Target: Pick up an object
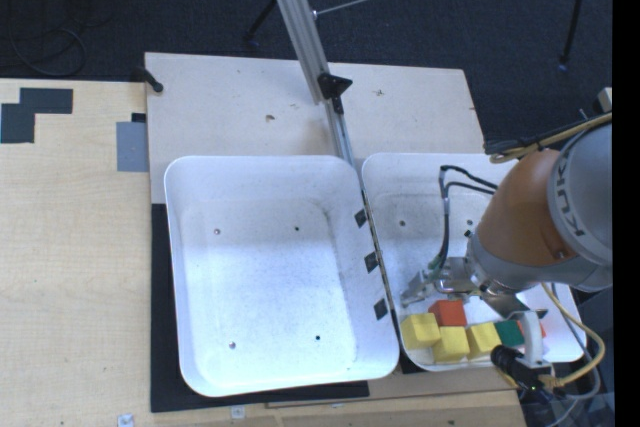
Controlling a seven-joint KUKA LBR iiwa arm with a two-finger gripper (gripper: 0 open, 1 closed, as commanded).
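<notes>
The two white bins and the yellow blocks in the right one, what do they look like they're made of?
The left bin and right bin look like thin moulded plastic: rounded corners, smooth matte white walls, faintly speckled floors. The yellow blocks look like painted wood or hard plastic: flat faces, squared edges, even colour. The view cannot settle which.

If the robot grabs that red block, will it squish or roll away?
Probably neither. The red block looks boxy with flat faces, so it should sit still, not roll. It seems stiff and small, likely light. It is packed against the yellow blocks, so a push may shove those too.
</notes>
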